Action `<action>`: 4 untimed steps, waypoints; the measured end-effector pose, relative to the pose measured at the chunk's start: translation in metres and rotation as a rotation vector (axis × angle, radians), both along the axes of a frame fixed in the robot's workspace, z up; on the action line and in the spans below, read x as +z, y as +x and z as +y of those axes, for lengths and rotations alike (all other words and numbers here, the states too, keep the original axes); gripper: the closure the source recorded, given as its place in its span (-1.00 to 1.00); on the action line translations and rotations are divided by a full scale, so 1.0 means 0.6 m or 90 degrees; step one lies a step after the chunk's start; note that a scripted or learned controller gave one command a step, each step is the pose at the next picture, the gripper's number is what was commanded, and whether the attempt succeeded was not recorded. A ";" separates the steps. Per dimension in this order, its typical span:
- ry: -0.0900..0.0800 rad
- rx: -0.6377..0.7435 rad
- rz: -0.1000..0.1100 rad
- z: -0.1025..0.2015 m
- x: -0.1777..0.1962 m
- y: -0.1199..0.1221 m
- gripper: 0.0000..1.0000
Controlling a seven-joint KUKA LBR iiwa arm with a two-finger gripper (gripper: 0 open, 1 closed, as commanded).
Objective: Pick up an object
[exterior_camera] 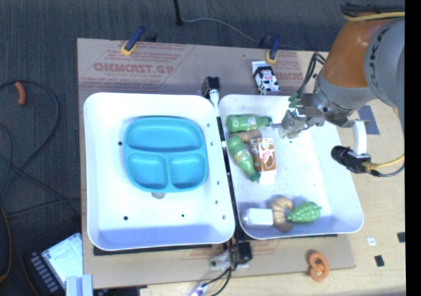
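- Gripper (pixel 290 125) sits over the upper part of the right bin (pixel 342 186), just right of the cluster along the divider; I cannot tell how the jaws stand, since the tip is too small and blurred.
- Nothing visible between them, so I log no grasp.
- Candidates: green bottle (pixel 247 122) near the top, second green bottle (pixel 243 155) below it, carton (pixel 265 155) touching it, brown piece (pixel 250 137) between.
- Near edge: white block (pixel 259 216), croissant (pixel 282 210), green cone (pixel 304 212), bunched together.
- Left bin (pixel 105 176) holds a blue tray (pixel 166 153).
- Risk, my judgement: the cluster is tight, so a descent could straddle two items or clip the carton and push things against the divider.
- Bottles are round and may roll out of a closing pinch.
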State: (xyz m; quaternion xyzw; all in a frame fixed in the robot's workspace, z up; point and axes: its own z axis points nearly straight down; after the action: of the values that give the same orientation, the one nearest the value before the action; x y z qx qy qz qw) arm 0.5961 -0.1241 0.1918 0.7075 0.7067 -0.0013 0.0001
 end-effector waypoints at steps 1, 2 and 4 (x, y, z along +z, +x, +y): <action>0.000 0.001 -0.002 0.013 0.005 0.113 1.00; 0.002 0.003 -0.002 0.159 0.039 0.121 1.00; 0.000 0.001 0.000 0.023 -0.013 0.119 1.00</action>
State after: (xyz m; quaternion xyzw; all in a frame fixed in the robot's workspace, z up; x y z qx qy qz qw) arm 0.6678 -0.1102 0.1839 0.7071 0.7071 -0.0012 -0.0001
